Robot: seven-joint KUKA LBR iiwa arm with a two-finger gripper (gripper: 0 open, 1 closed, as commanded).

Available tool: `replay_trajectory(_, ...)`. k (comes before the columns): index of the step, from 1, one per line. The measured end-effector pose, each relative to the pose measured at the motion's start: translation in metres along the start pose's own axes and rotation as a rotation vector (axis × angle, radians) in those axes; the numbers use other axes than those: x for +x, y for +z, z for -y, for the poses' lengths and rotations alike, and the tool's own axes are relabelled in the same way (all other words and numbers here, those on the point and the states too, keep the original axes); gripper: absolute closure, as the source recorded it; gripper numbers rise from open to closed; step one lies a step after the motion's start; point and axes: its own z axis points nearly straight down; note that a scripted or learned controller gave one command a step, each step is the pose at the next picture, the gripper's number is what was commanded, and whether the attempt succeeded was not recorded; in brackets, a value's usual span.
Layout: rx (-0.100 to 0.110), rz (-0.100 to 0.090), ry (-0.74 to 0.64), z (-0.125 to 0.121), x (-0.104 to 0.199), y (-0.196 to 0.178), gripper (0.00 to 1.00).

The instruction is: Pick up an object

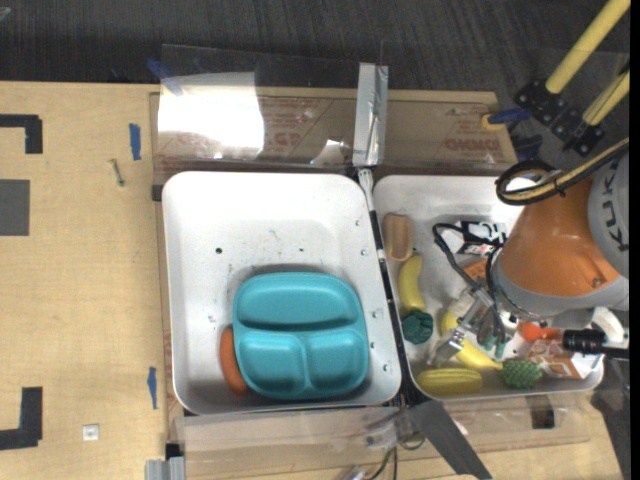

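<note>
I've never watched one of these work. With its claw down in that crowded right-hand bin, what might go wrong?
The gripper sits low in the right bin among tightly packed items, so it might nudge the bananas or the green bumpy toy aside instead of catching one. Whatever it closes on could slip out as it lifts. The dangling cables could also snag on something.

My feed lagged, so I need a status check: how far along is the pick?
Done: the arm has reached into the right bin, its gripper low among the items there. In hand: nothing visibly; I can't tell whether it has gripped anything. Left: lift an object out. The yellow banana and teal tray lie untouched.
</note>
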Motion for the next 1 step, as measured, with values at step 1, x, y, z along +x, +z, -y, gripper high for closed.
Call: replay_trajectory(1,0.003,-0.004,0.195,-0.0466,-0.067,-0.0088,0.0)
